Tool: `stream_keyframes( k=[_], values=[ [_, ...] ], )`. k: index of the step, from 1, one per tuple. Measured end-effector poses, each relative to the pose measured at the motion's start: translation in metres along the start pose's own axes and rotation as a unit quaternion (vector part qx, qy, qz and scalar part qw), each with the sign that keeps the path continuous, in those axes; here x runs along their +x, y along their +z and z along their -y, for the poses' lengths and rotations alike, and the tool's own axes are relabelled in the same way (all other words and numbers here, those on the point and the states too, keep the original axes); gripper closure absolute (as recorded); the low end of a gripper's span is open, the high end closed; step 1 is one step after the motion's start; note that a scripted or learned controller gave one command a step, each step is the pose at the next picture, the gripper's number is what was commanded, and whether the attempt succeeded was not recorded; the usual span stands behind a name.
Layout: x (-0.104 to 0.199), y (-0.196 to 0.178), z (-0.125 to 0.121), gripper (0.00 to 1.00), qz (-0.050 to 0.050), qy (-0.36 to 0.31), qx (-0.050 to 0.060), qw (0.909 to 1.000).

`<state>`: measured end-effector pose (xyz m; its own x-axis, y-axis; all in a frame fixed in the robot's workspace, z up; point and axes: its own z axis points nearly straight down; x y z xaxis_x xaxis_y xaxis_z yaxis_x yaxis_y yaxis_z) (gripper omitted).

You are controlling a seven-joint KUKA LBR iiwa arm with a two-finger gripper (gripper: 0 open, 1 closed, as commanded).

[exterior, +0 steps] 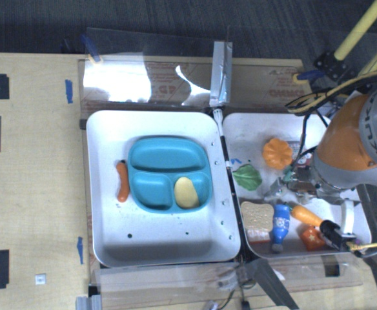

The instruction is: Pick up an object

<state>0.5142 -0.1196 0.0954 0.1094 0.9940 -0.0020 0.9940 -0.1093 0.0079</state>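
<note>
An orange hot dog [122,181] lies at nine o'clock of the blue tray [169,173]. A yellow potato [186,192] sits inside. The end effector [290,181] hangs above the blue bottle [281,223]; I cannot tell its state.

The arm [353,141] reaches leftward, tool [290,179] pointing down.

Two white bins [98,173] are sitting on a pale wood bench [27,192]. In the left bin, a bright blue divided tray [156,173] is carrying a pale yellow potato-shaped piece [186,192]; an orange sausage [122,181] is lying beside it. In the right bin are showing an orange pumpkin [277,152], a green leaf [247,176], a speckled tan bread slice [255,217], a blue bottle [281,225] with a white label, and an orange carrot [306,214]. The arm's band [346,141] is glowing orange.
</note>
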Motion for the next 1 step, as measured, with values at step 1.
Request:
stream_keyframes(
  k=[1],
  values=[
    [0.0,0.0,0.0,0.0,0.0,0.0,0.0,1.0]
  ],
)
